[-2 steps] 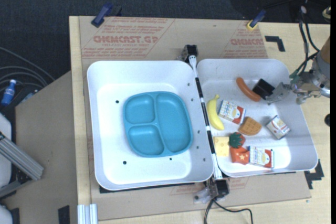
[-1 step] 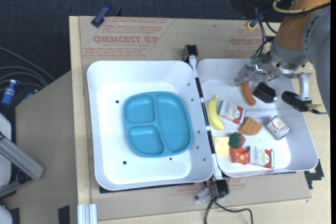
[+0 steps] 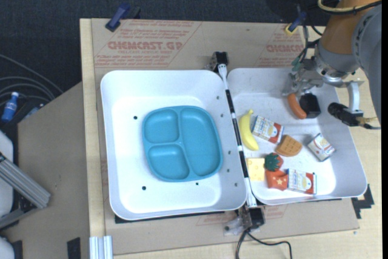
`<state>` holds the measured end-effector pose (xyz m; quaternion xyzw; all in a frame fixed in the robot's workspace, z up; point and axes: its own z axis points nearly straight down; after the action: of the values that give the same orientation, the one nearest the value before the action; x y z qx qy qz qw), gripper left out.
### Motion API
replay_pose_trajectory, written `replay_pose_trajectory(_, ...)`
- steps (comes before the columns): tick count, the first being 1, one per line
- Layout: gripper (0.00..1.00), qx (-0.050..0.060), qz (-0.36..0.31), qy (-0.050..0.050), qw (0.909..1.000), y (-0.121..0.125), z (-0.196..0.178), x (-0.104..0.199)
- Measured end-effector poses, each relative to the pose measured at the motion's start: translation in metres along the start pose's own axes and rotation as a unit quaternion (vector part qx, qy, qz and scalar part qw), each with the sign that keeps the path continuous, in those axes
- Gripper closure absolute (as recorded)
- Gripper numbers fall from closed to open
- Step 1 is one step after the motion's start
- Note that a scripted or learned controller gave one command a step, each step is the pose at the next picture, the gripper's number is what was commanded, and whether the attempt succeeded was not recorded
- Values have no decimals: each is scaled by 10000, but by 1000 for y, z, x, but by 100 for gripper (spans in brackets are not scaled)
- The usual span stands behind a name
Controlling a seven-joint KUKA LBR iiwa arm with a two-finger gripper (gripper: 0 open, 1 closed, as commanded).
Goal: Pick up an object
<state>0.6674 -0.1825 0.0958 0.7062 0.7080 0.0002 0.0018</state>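
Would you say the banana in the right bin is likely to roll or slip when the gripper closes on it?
The banana looks like smooth moulded plastic, so probably light, stiff and somewhat slippery. Its curve lies flat beside the bin wall, so it likely pivots rather than rolls.

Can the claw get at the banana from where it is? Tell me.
Probably yes. The banana lies exposed at the right bin's left edge, nothing on top. The claw is over the same bin. The divider alongside may crowd a finger.

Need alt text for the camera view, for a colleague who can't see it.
The gripper sits low over an orange sausage-like toy in the right bin, among small toy foods including a banana. The left bin holds a blue divided plate.
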Motion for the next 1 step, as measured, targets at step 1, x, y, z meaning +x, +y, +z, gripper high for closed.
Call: replay_pose_trajectory(1,100,-9,2,14,10000,1,-138,84)
